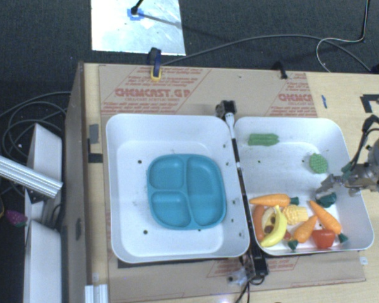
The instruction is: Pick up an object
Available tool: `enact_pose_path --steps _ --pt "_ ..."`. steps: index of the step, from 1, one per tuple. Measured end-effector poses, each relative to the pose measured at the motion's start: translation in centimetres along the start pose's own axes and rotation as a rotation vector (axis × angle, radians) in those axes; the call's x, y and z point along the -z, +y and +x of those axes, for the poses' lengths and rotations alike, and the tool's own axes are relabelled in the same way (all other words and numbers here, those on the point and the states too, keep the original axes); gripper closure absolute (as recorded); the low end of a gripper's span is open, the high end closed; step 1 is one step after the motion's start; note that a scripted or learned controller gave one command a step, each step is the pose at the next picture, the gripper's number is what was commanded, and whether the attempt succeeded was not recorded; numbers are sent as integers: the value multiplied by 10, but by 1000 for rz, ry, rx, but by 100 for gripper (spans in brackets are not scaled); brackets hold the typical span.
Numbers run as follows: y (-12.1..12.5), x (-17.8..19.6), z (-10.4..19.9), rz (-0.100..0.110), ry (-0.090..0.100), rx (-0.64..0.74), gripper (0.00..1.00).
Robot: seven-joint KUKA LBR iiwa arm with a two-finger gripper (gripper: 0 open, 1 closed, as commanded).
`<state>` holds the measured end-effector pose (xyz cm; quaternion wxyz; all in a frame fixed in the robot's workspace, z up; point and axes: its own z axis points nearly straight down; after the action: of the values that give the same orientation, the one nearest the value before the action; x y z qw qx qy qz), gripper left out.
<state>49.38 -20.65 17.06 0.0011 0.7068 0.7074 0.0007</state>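
The right bin (341,131) holds several toy foods. A green pickle (263,139) lies near its back wall and a round green piece (318,163) sits right of the middle. At the front lie an orange carrot (271,200), a second carrot (324,216), a banana (275,230), corn (295,214) and a red pepper (324,238). My gripper (333,178) reaches in from the right and hangs low over the bin's right side, just above the second carrot's green top (326,200). It looks open, with nothing between its fingers.
The left bin (129,137) holds a blue divided plate (186,191). A black clamp (228,110) sits where the two bins meet at the back. Cables trail over the floor to the left and behind the bench.
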Motion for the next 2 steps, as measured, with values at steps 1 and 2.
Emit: enact_pose_path --steps 1,2 --pt "1 11 0 -3 -1 1 100" --pt "1 11 0 -3 -1 1 0"
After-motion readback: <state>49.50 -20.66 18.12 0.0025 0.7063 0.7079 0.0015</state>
